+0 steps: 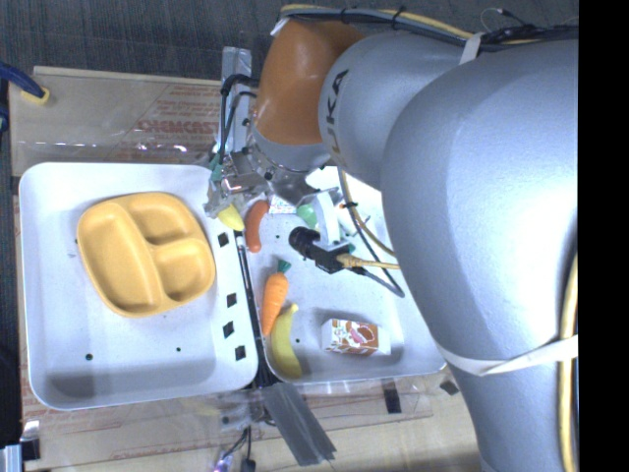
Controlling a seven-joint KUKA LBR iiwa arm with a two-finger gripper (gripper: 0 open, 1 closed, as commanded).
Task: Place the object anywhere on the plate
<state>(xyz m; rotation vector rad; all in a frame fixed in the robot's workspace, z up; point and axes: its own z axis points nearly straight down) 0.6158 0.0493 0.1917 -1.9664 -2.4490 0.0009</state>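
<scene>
We found the claw (pixel 239 205) low over the inner edge of the right bin (pixel 418 352), and we could not tell whether it was open or closed, nor whether it gripped anything. Touching it sat a reddish sausage-shaped object (pixel 256 226) and a small yellow piece (pixel 229 217). Below it in that bin lay a carrot (pixel 274 298), a banana (pixel 284 342) and a small carton (pixel 355 337) (lying flat). To its left, the left bin (pixel 59 382) held the yellow divided plate (pixel 144 253).
</scene>
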